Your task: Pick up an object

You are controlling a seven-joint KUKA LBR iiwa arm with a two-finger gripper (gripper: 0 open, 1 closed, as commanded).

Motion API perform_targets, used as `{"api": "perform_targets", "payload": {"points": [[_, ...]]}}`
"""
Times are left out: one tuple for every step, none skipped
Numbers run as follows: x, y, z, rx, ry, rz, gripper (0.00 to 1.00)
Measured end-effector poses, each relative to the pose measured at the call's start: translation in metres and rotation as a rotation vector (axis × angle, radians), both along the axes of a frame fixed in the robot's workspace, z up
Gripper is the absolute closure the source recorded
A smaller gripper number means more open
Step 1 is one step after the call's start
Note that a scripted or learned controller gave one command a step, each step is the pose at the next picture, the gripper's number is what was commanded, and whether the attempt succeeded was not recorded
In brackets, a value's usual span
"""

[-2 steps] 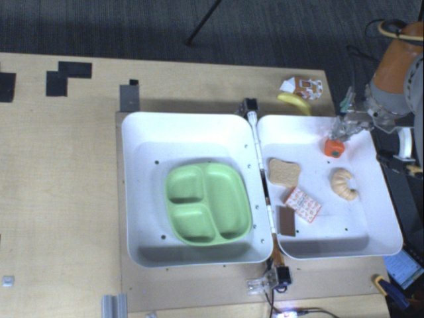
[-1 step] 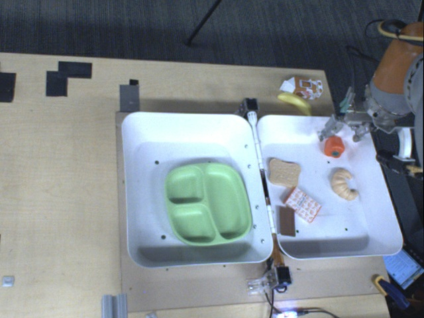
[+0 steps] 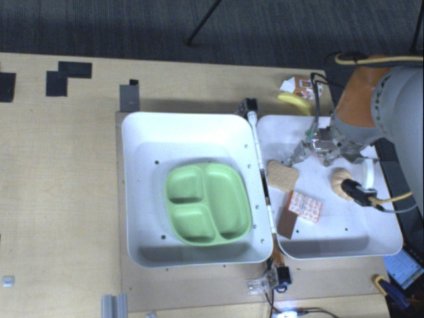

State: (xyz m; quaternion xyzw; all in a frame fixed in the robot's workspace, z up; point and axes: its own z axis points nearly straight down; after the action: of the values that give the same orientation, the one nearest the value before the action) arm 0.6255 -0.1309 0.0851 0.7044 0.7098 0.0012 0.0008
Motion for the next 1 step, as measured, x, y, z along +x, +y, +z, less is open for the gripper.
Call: {"api": "perform_targets", "payload": {"points": [[-0.0733, -0.0219, 0.0304, -0.002, 0.0, -0.005, 0.0]]}}
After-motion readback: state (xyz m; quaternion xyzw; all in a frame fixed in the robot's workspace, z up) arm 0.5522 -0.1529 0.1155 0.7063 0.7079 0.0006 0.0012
